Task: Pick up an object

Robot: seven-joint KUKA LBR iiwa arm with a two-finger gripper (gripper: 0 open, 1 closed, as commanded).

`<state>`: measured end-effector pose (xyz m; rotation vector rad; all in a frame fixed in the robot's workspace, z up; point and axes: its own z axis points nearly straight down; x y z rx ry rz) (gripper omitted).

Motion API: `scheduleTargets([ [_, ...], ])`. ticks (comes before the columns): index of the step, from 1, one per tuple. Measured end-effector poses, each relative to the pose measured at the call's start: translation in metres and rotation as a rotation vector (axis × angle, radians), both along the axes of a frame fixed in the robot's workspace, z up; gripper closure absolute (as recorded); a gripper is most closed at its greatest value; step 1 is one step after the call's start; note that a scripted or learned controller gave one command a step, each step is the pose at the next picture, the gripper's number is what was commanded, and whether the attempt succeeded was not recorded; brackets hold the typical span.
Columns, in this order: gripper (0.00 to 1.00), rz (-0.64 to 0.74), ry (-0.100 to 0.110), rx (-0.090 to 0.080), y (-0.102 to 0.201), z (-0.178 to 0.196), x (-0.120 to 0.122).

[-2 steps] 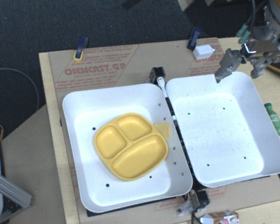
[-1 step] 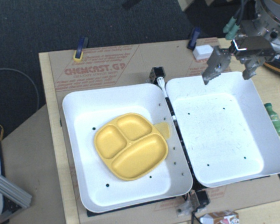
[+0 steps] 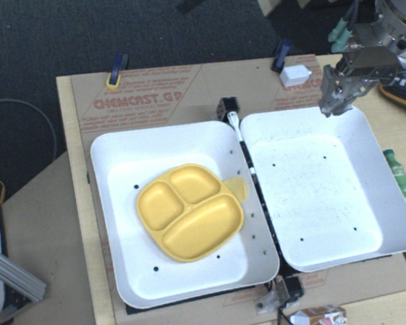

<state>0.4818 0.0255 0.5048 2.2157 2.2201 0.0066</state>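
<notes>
A yellow divided plate with three compartments lies flat in the left white bin. My gripper hangs over the far right corner of the right white bin, well away from the plate. Its dark fingers point down and nothing shows between them. I cannot make out from this view whether they stand apart or together.
A black clamp strip runs between the two bins. A small white block and a blue clip sit on the cardboard behind the right bin; a yellow-blue clip behind the left. A green object lies off the right bin's edge.
</notes>
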Motion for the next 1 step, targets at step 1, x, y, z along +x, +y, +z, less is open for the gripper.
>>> scheduleTargets([
  [1, 1.0, 0.002, 0.014, 0.0, 0.0469, -0.0965, -0.0031],
])
